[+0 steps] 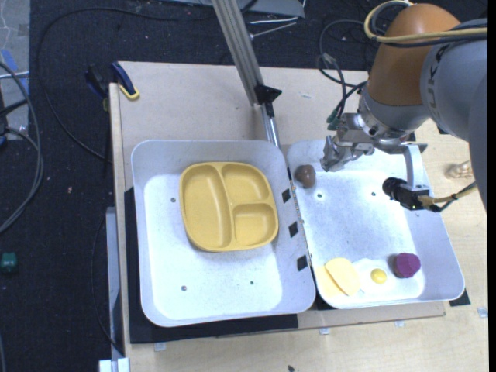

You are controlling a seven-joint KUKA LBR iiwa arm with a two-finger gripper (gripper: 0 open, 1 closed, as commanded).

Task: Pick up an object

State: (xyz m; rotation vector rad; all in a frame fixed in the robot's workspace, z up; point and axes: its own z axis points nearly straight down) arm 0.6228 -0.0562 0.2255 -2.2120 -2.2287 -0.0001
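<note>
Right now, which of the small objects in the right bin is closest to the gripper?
The brown round object, alone at the bin's far left edge, just left of the gripper. The purple ball, small yellow piece and pale yellow piece lie along the near edge.

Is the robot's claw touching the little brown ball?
Apart. In the camera view, a strip of white bin floor shows between the gripper and the brown ball, which sits to its left.

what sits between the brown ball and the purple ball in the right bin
Nothing: in the camera view, the stretch of bin floor between the brown ball and the purple ball is bare white.
</note>
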